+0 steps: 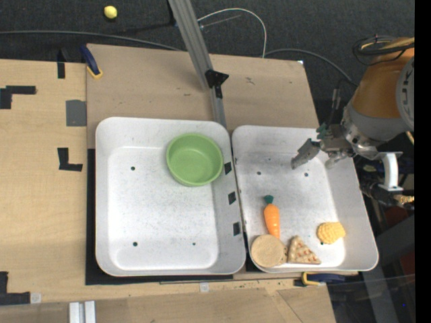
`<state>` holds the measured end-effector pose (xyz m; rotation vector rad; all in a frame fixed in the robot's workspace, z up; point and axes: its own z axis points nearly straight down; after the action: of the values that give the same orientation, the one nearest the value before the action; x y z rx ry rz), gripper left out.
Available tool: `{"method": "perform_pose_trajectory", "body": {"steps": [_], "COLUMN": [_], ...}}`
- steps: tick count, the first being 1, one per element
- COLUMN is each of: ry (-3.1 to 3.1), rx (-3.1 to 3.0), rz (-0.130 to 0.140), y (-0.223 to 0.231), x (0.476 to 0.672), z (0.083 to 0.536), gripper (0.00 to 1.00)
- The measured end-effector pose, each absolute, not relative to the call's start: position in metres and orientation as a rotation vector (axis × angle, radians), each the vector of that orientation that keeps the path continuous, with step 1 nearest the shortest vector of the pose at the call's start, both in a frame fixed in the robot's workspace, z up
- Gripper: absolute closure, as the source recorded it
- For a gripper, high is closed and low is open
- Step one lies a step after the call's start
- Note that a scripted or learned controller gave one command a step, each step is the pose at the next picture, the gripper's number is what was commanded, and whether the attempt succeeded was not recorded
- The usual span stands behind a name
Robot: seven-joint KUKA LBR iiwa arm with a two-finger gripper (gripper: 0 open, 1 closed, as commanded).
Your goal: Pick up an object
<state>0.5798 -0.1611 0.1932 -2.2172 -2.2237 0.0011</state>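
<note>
Looking down at a slant on the bench: two shallow white bins side by side, dark floor beyond the far edge.

Reaching in from the right, grey arm with its orange band, gripper poised over the far right part of the right bin, tilted down toward the bin's middle. Spread or pressed together: cannot tell from this angle. Nothing seen in its grasp.

Lying in the right bin, all gathered at its near edge and well apart from the gripper:
- orange carrot with a green top, pointing away from the near edge, close to the bin's left wall;
- round tan disc in the near left corner, just below the carrot;
- tan wedge just beside the disc, touching or nearly so;
- yellow bumpy piece toward the near right corner.

Sitting upright in the left bin, near its far right corner: green bowl.

Rising at the far edge between the bins: slanted metal pole. Resting on the dark floor beyond the bench's far left: small yellow ball.
</note>
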Motion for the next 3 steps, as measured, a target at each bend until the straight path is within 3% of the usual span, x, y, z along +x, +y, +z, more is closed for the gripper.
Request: {"method": "perform_pose_trajectory", "body": {"steps": [1,3], "ry": [-2.223,-2.225], "rx": [-2.218,-2.219], "rz": [0.001,0.002], "y": [-0.161,-0.163], "x": [0.580,0.578], "z": [0.193,0.088], "gripper": [0.00,0.00]}}
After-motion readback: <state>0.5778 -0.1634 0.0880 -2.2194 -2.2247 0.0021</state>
